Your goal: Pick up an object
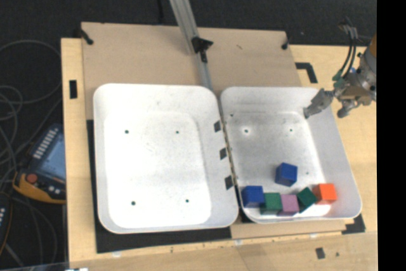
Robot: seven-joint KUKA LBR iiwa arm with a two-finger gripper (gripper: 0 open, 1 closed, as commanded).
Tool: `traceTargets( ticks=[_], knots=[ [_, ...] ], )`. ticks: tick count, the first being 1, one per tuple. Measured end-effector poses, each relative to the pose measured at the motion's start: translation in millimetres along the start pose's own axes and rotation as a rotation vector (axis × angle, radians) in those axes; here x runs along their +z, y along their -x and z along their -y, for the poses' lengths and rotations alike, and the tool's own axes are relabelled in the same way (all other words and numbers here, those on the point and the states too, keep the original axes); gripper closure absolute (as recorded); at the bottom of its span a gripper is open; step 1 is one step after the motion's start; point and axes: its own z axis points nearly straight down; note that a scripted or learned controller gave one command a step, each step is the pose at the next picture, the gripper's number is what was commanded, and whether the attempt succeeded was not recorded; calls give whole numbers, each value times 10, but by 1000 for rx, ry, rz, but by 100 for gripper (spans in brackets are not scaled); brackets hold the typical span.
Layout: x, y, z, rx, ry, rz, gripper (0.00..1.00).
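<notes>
Several small blocks lie in the near corner of the right bin point(330, 136): a blue cube point(287, 173) on its own, and along the front wall a second blue cube point(253, 195), a green block point(273, 202), a pale purple block point(289, 203), a dark green block point(307, 197) and an orange block point(327, 192). My gripper point(324, 113) hangs over the bin's far right rim, well behind the blocks. It is open and nothing sits between its fingers.
The left bin point(158, 155) lies beside the right one, with clips along the shared wall. A slanted metal rail point(184, 9) rises from behind the bins. Cables and a hand-held pendant point(44, 165) lie off the bench at the left.
</notes>
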Motion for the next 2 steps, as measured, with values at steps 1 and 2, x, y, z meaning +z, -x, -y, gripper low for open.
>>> traceTargets(
  ticks=[1,2],
  knots=[
    [-681,-413,-675,-3,12,0,0],
    [198,-481,-962,1,-6,-3,0]
  ],
)
